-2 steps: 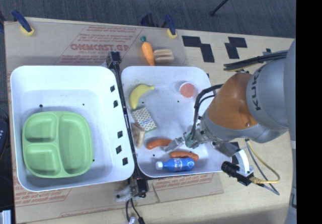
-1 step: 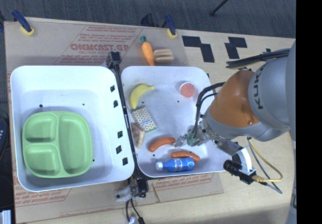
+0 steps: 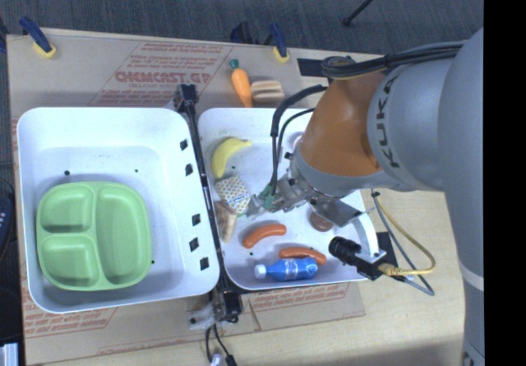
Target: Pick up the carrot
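Beyond the far rim of the right bin [image 3: 246, 119], on the cardboard-covered bench [image 3: 148, 68], we see the carrot [image 3: 241, 86] lying outside both bins, its green top pointing away from the bin and its orange tip nearly at that rim. A tan block [image 3: 266, 92] sits just beside the carrot on its right. To the carrot's left the cardboard is bare and open.

Inside the right bin, well apart from the carrot, we find the end effector [image 3: 271, 198] low over the bin's middle; we cannot tell how it stands, because the wrist and its orange band cover it. Near it lie a banana [image 3: 228, 153] toward the carrot's side, a patterned packet [image 3: 233, 191], a sausage [image 3: 264, 233], a second sausage [image 3: 302, 254] and a blue bottle [image 3: 286, 271] along the near rim. Room between these is tight.

The left bin [image 3: 99, 134], further from the carrot, carries a green divided plate [image 3: 93, 234] in its near half; its far half is open white floor.
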